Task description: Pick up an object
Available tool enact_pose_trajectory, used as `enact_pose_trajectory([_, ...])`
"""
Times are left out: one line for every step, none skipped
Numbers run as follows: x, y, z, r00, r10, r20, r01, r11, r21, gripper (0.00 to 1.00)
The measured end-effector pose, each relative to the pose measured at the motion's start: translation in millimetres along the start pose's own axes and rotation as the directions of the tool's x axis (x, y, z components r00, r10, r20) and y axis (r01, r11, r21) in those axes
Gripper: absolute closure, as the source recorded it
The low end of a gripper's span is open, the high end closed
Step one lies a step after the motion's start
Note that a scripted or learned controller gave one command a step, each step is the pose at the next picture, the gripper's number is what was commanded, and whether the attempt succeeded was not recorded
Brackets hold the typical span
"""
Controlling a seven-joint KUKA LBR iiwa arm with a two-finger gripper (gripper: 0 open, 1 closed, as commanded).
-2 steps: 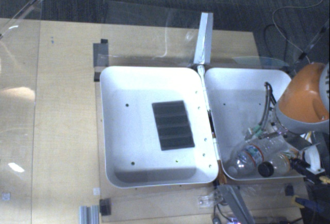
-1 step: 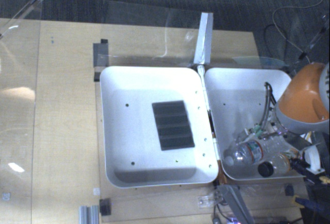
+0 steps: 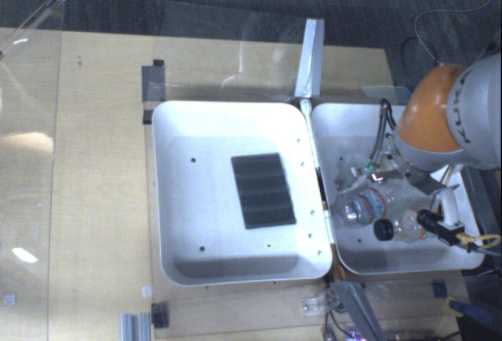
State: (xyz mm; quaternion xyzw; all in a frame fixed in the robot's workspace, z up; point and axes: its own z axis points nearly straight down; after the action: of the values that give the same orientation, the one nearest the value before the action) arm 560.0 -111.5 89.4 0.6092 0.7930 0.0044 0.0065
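Arm [image 3: 451, 120] low over right bin [image 3: 337, 124], wrist hiding the grip so hold cannot be told; candidate clear bottle [image 3: 365, 206] lies on bin floor beside black-capped item [image 3: 396, 228], so nothing visibly lifted, pick remains.
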Motion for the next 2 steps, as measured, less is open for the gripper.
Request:
enact_pose_trajectory([6,56,2,0.978,0.210,-0.001,-0.210,0.978,0.005,0.00])
enact_pose_trajectory([-12,1,0,0.985,0.173,0.000,-0.173,0.985,0.005,0.00])
